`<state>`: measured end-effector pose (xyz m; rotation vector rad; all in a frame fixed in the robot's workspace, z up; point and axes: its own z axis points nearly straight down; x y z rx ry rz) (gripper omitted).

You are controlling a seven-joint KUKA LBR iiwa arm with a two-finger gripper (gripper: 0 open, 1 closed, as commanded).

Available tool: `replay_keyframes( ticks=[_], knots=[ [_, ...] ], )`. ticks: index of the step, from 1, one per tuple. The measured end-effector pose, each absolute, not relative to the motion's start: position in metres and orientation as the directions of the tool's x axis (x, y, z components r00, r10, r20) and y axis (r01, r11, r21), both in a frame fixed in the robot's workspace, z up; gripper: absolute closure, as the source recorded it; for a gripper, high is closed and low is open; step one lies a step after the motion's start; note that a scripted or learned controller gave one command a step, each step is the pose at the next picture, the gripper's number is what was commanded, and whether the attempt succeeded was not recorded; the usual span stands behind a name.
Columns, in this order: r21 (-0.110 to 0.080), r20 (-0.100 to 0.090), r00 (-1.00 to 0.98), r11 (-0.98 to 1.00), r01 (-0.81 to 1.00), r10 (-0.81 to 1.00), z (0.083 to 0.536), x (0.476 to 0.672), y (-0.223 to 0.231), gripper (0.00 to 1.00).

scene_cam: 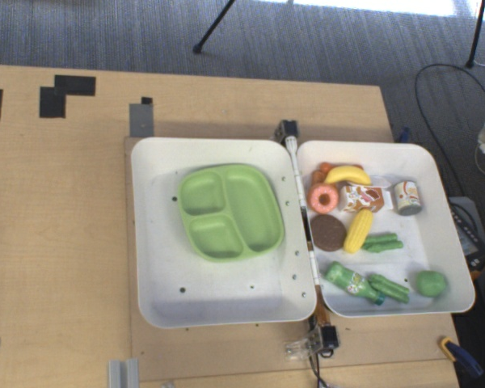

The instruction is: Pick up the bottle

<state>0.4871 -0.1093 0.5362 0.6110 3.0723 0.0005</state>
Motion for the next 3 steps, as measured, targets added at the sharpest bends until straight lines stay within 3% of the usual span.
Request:
replay_keyframes(
  ticks=[1,2,3],
  knots=[
    [0.003,-0.005,-0.848,0.848,0.531,0.531,0.444,0.487,-0.044,1.00],
    [0.002,-0.009,-0.932,0.932,0.364,0.364,0.493,0.501,-0.079,1.00],
    [0.002,-0.004,-0.967,0.967,0.256,0.256,0.373,0.548,-0.041,1.00]
  ],
)
